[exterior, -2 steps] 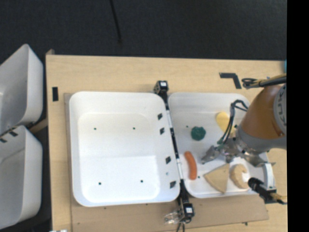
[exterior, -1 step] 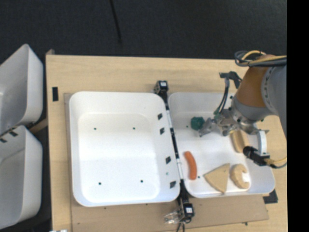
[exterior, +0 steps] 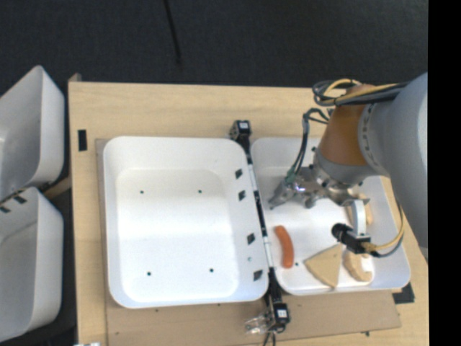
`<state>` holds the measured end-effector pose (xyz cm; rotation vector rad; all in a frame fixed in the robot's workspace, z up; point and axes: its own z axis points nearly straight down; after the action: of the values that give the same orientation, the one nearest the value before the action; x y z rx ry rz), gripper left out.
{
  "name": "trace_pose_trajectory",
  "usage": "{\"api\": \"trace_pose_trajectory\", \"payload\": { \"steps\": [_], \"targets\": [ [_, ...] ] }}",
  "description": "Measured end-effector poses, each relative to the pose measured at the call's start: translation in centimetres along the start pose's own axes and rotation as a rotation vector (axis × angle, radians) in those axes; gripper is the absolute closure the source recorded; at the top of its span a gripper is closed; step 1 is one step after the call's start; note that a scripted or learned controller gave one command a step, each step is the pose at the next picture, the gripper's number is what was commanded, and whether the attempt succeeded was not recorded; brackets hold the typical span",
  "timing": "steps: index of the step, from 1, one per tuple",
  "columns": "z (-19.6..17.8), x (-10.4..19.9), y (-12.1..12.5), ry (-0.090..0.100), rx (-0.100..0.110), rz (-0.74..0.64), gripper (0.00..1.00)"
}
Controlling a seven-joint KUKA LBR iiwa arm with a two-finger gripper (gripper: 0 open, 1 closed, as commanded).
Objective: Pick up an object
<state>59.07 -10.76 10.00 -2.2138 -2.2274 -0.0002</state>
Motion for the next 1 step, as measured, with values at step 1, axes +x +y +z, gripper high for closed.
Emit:
{"api": "trace_pose_trajectory", "payload": {
  "steps": [1],
  "targets": [
    [-0.16,-9.97,5.45,-0.008,-0.007,0.01,0.0]
  ]
}}
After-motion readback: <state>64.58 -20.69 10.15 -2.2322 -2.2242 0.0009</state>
